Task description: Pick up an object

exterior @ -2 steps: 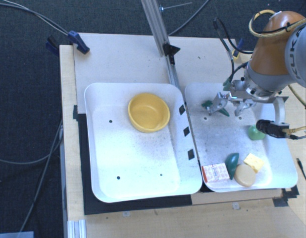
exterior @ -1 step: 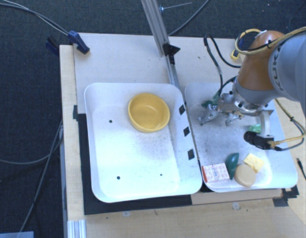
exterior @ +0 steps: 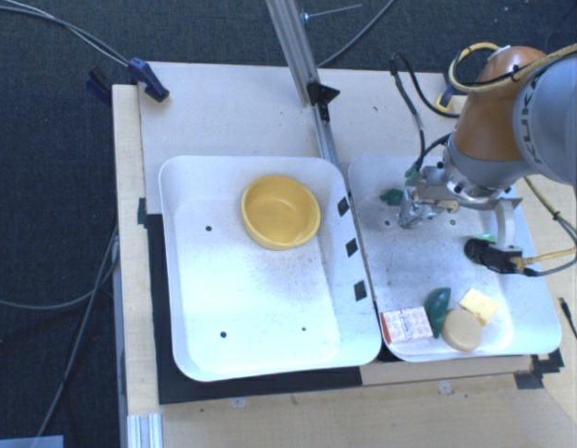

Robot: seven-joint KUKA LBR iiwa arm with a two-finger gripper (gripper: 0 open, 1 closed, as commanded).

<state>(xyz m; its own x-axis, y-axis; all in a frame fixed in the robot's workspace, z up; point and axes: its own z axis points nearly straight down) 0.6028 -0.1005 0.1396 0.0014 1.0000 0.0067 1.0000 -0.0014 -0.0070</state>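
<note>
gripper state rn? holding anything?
gripper: low in the right bin, open or shut cannot be told; nothing seen between its fingers.

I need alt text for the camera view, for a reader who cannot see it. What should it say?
A grey and orange robot arm reaches from the right and holds its gripper low over the right bin, beside a small green object. A red-and-white packet, a green piece, a tan disc and a yellow block lie at that bin's near edge; the left bin holds a yellow bowl.

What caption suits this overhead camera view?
Robot hand hovers over the right bin; a yellow bowl sits in the left bin.
</note>
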